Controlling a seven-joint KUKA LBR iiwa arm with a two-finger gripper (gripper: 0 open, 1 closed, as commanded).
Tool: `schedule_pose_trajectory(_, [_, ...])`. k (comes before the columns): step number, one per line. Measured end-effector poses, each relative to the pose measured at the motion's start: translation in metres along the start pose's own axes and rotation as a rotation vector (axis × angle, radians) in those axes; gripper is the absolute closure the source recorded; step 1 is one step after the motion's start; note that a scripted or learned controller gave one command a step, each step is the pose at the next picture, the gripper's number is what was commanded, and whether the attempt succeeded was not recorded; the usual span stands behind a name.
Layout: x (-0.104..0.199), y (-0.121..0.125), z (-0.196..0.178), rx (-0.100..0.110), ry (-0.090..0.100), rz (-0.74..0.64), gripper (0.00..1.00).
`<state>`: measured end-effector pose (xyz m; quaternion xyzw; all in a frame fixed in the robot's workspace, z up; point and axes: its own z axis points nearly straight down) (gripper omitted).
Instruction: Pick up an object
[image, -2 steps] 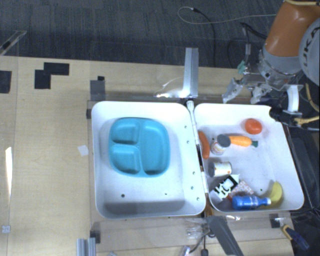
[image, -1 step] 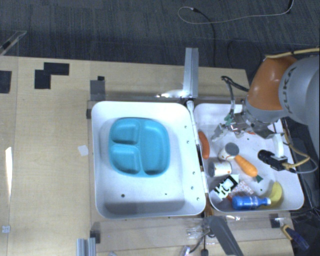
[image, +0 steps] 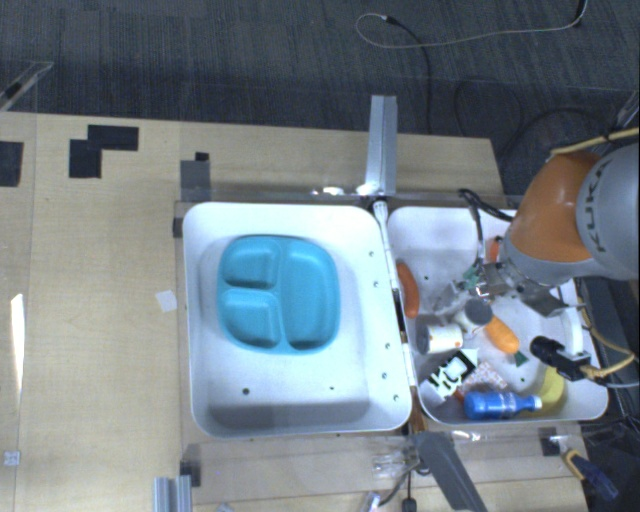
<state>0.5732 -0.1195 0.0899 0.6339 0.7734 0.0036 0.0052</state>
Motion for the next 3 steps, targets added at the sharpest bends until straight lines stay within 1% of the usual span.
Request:
schedule_pose_trajectory(1, [-0.053,-0.063,-0.001,-0.002,-0.005,-0.191,0.00])
schedule_pose_trajectory(2, [-0.052,-0.059,-0.014,-0.011,-0.007,-0.192,1.00])
schedule_pose_trajectory(3, [0.004,-0.020,-0.090,0.006,0.001,0.002,1.00])
